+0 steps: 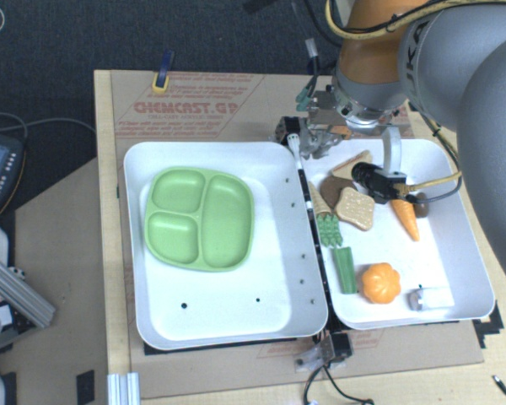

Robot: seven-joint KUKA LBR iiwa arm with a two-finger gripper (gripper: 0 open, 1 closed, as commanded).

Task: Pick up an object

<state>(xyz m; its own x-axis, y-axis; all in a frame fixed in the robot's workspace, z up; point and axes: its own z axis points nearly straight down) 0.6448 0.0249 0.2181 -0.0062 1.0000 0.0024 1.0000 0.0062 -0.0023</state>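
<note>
I'm seeing the gripper [320, 137] hanging over the right bin's [455, 264] top left corner; its grip state I cannot tell. Cracker [355, 209], carrot [406, 218] and orange [380, 283] are lying in that bin.

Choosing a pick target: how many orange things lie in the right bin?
2: a round orange plastic pumpkin near the front, and an orange plastic carrot further back, right of the toast. The arm may hide others.

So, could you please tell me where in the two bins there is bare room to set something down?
Left bin: bare floor in front of and left of the green divided plate. Right bin: a bare strip right of the carrot and orange. Its far-left part is crowded.
</note>
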